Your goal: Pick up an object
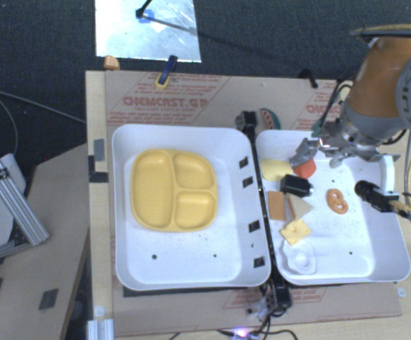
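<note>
Single fixed camera above the bench, angled down, left bin (120, 211) and right bin (393, 257) both in frame

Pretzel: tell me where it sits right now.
The pretzel lies in the right bin, right of the black object and cheese wedge, below the gripper.

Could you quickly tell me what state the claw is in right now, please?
Claw: low over the right bin, just above the orange-red piece; whether it is open or closed cannot be told.
</note>
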Robot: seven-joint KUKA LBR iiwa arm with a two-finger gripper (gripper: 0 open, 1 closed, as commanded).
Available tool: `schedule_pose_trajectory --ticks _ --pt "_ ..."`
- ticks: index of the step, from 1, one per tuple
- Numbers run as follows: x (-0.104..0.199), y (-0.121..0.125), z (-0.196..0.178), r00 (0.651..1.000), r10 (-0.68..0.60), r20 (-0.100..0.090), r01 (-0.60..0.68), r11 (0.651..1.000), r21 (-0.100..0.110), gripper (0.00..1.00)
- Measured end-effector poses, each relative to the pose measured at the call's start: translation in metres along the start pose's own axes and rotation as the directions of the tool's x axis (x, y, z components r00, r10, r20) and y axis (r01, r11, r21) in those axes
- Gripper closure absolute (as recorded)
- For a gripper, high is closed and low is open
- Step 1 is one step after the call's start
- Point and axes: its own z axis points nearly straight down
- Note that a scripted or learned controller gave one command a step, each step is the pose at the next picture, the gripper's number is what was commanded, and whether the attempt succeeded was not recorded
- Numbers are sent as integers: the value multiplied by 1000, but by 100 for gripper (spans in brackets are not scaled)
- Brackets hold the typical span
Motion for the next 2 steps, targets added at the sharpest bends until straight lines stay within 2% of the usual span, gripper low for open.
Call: schedule_pose_trajectory --ticks 1,2 --pt "-7 -77 116 1000 6 -2 -6 1000 10 0" --pt "-7 -72 100 1000 3 0 -3 1000 -1 100"
